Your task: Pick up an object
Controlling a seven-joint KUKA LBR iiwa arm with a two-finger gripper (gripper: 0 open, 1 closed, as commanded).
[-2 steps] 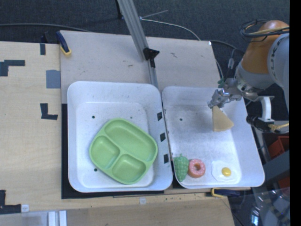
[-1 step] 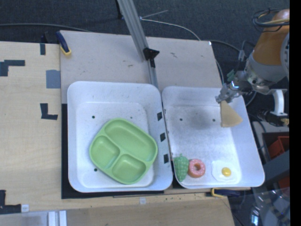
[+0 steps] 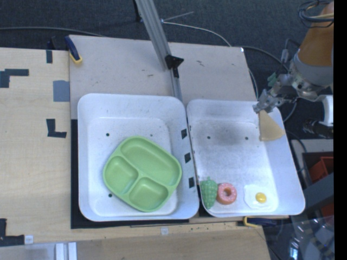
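- Camera view shows 2 white bins side by side: the left bin (image 3: 87, 145) in the lower middle of the frame and the right bin (image 3: 282, 172) beside it, their inner rims touching.
- We see the gripper (image 3: 264, 107) at the upper right corner of the right bin, with a tan wedge-shaped piece (image 3: 269, 127) hanging just under it.
- The top of the wedge seems to meet the fingertips, so we judge that the gripper is pinching it, but the contact is small in the picture and we are not fully sure.
- If this is correct, the grasp is done and the wedge already looks lifted; what is left is to keep it secure.
- 3 other candidates lie along the lower edge of the right bin: a green knobby piece (image 3: 208, 193), a pink donut (image 3: 226, 193) touching it, and a fried egg (image 3: 259, 197) a little apart to the right.
- A green divided plate (image 3: 142, 173) lies in the left bin.
- For moving room, the middle of the right bin is bare, so we think the arm can travel freely there.
- The wedge hangs near the right rim, which could catch it on a sideways move.
- A slanted metal pole (image 3: 154, 23) stands above the bins, well apart from the gripper.
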